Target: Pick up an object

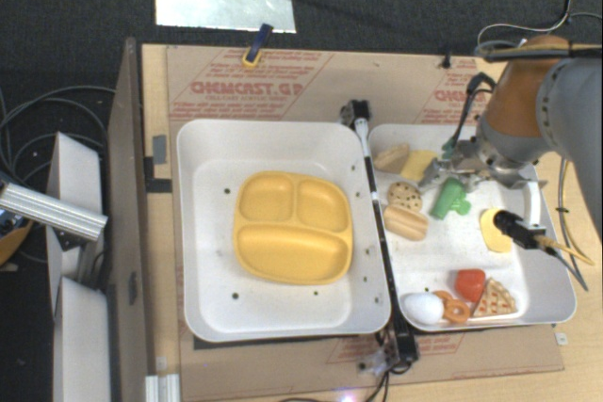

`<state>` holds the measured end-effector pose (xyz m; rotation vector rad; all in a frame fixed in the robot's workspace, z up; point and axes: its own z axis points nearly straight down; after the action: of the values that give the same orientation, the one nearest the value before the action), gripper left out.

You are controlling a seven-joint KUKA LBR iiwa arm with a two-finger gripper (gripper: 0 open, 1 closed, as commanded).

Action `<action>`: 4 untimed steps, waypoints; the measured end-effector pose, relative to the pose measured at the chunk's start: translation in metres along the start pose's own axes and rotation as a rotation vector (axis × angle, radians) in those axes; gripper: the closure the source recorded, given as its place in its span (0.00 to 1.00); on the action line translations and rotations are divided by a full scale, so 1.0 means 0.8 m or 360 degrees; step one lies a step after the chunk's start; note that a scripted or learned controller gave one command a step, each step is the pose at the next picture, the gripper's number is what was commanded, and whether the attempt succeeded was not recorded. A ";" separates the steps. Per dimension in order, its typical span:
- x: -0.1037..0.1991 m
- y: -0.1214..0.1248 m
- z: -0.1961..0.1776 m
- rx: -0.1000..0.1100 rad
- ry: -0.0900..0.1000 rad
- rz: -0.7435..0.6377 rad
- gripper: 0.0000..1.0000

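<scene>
From the overhead camera I see two white bins side by side on the cardboard-covered bench. The left bin (207, 231) holds a yellow divided plate (292, 228), lying flat near its middle, three compartments facing up.

The right bin (556, 297) carries the toy food. At its far left end I make out a tan bread piece (391, 157) with a yellow cheese wedge (418, 165) just beside it. Below those sit a speckled cookie (405, 196) and a hot dog bun (406, 222), touching or nearly so. Along the near edge I see a white egg (423, 307), an orange pretzel-like ring (455, 308), a red pepper (470, 284) and a pizza slice (495, 299), clustered together. A pale yellow round piece (494, 232) lies toward the right side, partly under a black tool tip.

The arm (542, 108) comes in from the right, its orange band above the wrist. The gripper (456, 172) hangs over the far middle of the right bin, right at the top of a green toy (451, 200), which stands tilted just beneath it. I can't tell from this slant whether the fingers are spread or closed, or whether the green toy sits between them.
</scene>
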<state>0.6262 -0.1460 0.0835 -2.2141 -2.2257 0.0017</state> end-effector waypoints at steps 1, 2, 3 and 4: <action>-0.030 -0.019 -0.023 -0.0006 -0.0002 0.0009 0.00; 0.023 -0.058 -0.010 0.0000 0.0002 0.0000 0.00; 0.046 0.031 -0.003 -0.0017 -0.0003 -0.0004 0.00; 0.023 -0.013 -0.001 -0.0002 -0.0003 0.0009 0.00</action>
<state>0.6156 -0.1274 0.0843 -2.2222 -2.2207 0.0020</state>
